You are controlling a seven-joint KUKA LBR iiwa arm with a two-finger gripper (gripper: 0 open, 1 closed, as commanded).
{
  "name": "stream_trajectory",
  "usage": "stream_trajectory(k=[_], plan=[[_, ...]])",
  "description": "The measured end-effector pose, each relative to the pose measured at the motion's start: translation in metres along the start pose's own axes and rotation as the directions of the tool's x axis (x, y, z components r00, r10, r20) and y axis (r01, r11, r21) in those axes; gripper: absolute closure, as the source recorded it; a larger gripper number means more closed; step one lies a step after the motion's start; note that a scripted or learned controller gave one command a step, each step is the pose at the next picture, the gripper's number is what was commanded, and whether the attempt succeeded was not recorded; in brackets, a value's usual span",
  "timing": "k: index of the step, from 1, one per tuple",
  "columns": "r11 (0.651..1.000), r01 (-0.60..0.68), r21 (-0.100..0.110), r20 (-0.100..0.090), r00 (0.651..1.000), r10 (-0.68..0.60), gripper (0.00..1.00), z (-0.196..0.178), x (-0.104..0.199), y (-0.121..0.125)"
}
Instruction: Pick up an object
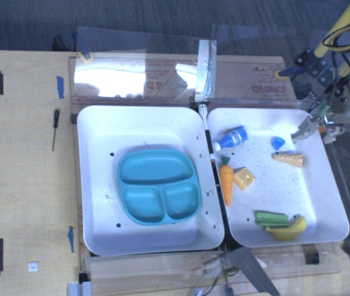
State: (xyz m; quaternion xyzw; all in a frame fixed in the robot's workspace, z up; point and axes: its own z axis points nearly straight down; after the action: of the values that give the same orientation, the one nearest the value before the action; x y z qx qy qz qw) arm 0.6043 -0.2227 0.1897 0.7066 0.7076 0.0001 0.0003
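Metal two-finger gripper (pixel 302 132) hovers at the right white plastic bin's (pixel 323 184) far right edge, holding nothing; finger state unclear; orange toy carrot (pixel 226 184) and other items unpicked

Claw (pixel 303 132) above right bin (pixel 323 196)

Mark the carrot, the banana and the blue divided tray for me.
carrot (pixel 226 184): camera view, middle of its orange body.
banana (pixel 289 229): camera view, middle of its yellow curve.
tray (pixel 156 165): camera view, floor of its large upper compartment.
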Motion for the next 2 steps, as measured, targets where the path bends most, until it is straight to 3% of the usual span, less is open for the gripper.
stream_trajectory(k=[1,2], plan=[[0.995,-0.1,-0.007,0.002,0.995,0.1,0.0,0.092,0.036,0.0],[0.995,-0.102,-0.001,-0.001,0.995,0.102,0.0,0.104,0.031,-0.012]])
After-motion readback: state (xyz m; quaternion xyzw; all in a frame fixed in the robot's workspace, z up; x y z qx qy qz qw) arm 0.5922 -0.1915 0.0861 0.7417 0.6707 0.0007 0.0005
